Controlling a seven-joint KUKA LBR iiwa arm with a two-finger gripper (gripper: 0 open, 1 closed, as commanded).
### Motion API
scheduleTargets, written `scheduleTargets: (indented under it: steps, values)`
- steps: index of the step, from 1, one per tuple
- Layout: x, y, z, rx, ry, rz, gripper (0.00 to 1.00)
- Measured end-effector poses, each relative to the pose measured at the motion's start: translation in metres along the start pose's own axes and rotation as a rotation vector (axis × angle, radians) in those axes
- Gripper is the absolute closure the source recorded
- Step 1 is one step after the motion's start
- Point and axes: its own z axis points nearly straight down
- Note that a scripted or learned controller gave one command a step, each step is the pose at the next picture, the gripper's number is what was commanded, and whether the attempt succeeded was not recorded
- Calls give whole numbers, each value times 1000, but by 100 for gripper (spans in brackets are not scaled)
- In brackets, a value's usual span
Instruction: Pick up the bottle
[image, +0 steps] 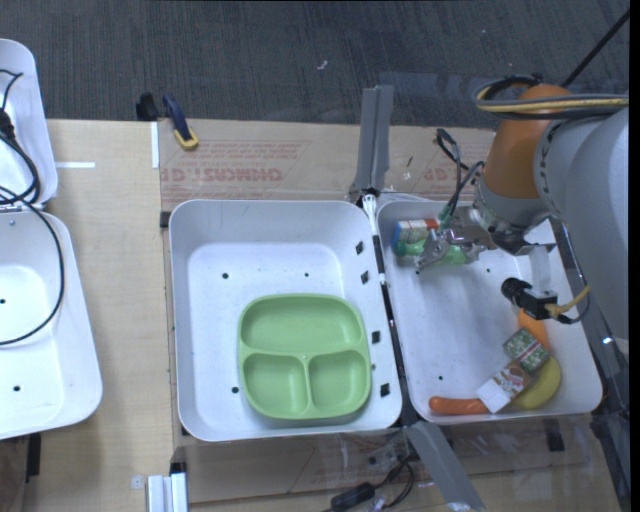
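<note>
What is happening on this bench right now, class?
A grey robot arm with an orange band reaches into the right white bin. Its gripper is low at the far left corner, right at a small green bottle lying on its side. A banana, a carrot and small cartons lie at the near end. The left white bin holds a green divided plate.

Two white bins (190, 330) sit on bench (120, 160).
</note>
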Motion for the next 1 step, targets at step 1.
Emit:
scheduleTargets:
  steps: [1]
  values:
    - [66,0,-93,-10,3,68,100]
